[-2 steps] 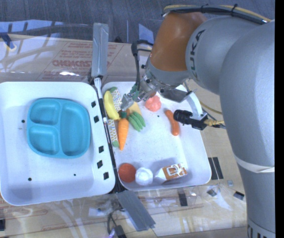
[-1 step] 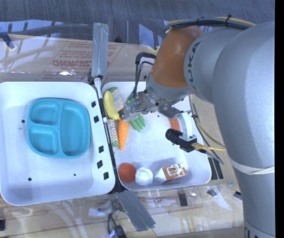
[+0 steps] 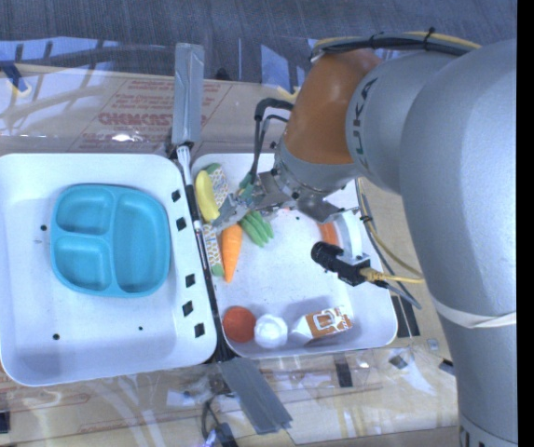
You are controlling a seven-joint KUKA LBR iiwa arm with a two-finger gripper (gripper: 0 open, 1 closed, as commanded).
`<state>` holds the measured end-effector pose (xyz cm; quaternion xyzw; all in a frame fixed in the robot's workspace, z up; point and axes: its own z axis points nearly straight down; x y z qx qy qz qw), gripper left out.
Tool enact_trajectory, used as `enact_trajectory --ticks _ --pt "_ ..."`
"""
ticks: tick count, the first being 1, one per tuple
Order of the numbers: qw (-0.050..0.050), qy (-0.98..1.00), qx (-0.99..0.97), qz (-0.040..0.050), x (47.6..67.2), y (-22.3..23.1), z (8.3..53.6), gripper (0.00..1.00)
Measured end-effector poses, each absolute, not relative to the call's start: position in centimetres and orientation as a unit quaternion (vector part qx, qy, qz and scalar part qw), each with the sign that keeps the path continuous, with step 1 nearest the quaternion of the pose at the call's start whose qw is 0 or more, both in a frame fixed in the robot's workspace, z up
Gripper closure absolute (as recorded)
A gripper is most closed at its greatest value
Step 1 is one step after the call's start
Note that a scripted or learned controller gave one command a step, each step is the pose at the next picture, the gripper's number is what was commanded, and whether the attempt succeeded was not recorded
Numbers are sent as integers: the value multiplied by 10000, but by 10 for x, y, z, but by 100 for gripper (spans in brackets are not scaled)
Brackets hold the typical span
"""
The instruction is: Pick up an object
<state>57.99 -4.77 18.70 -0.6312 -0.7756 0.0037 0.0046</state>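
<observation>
1. The job is to pick up one thing, and it is looking like the job is not done yet. Nothing is hanging in the air. Every toy is lying on the floor of the right-hand shallow white bin [image 3: 378, 329].

2. The big grey robot arm with the orange band [image 3: 336, 110] is reaching in over that bin. Its gripper [image 3: 248, 203] is sitting low, near the top left part of the bin.

3. The gripper's tip is right by the toy green beans [image 3: 259, 228] and close to the yellow toy banana [image 3: 205, 196]. It is looking like it is touching the green beans, or is just above them.

4. The fingers are small and dark here, and the wrist is covering part of them. I cannot tell how wide they are, and I cannot see any toy between them.

5. The orange toy carrot [image 3: 231, 250] is lying just under the gripper's tip, pointing down the bin.

6. Farther down, a round red-orange toy ball [image 3: 239, 323], a small white round thing [image 3: 271, 331] and a little orange and white carton [image 3: 322, 324] are lying in a row by the near wall.

7. The left white bin [image 3: 15, 324] is holding a blue plastic tray with three parts [image 3: 111, 240].

8. My guess is that closing on a toy and lifting it is what is left.
</observation>
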Motion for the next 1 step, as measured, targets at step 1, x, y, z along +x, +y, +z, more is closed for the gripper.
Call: enact_trajectory --ticks 1 --pt "48 -7769 -6296 41 573 -102 122 0"
